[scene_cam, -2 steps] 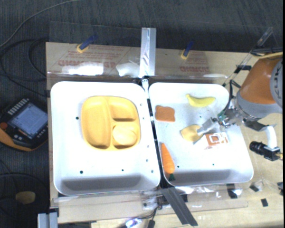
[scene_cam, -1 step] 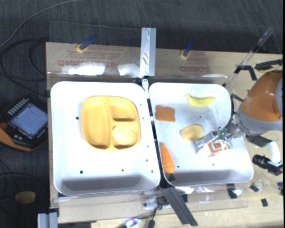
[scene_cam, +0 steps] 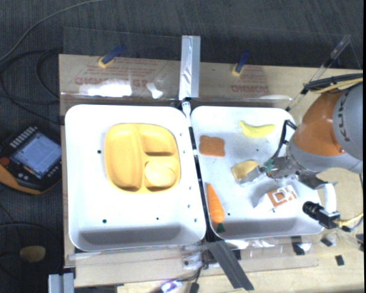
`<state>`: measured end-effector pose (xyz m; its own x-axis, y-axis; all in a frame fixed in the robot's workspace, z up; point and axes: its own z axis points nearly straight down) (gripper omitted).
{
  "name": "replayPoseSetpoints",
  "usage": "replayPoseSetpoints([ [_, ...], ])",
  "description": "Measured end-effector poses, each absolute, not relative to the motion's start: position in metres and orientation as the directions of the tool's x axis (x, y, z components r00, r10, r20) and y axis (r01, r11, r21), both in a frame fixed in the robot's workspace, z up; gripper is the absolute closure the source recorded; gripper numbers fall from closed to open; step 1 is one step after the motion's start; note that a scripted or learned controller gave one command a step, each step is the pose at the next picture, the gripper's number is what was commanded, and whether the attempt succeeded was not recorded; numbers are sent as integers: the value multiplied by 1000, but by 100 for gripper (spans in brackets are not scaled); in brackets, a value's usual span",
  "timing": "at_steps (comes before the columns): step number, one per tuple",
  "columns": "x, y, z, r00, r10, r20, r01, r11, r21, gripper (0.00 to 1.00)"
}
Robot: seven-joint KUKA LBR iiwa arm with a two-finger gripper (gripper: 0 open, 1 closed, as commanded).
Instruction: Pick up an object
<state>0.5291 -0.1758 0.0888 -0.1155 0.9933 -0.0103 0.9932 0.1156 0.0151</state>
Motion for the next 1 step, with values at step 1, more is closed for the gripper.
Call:
replayPoseSetpoints([
  [1,612,-107,88,-126,992,-6,992,126,12,0],
])
